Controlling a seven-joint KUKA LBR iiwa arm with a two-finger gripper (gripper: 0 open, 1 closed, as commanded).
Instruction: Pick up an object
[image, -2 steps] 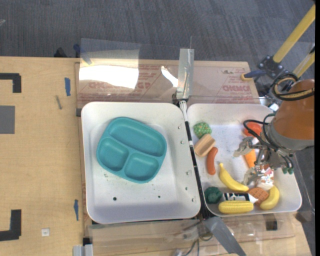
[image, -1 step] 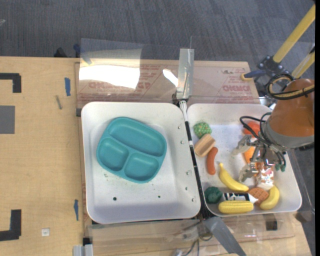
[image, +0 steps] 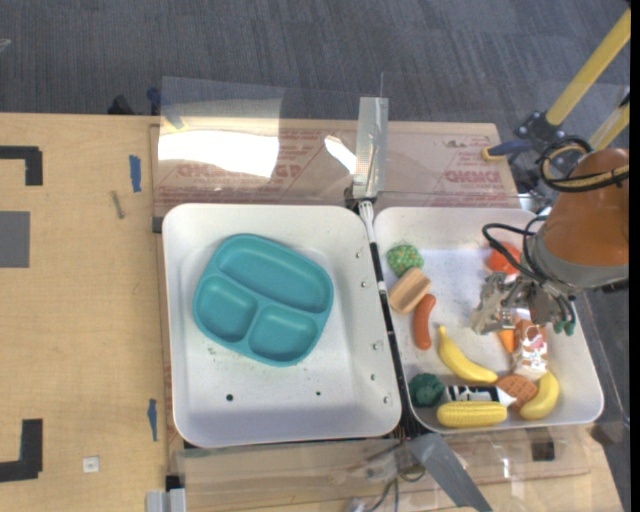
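The gripper (image: 512, 312) hung low in the right bin (image: 590, 400), over the toy food near an orange piece (image: 500, 258) and just above a banana (image: 464, 362), but whether its fingers were apart or together could not be told, and nothing was plainly held between them. By that showing the pick was not yet done: the hot dog (image: 408, 291), sausage (image: 424, 321), corn cob (image: 472, 413) and the rest lay in the bin, while the teal tray (image: 262, 298) sat in the left bin (image: 200, 420).
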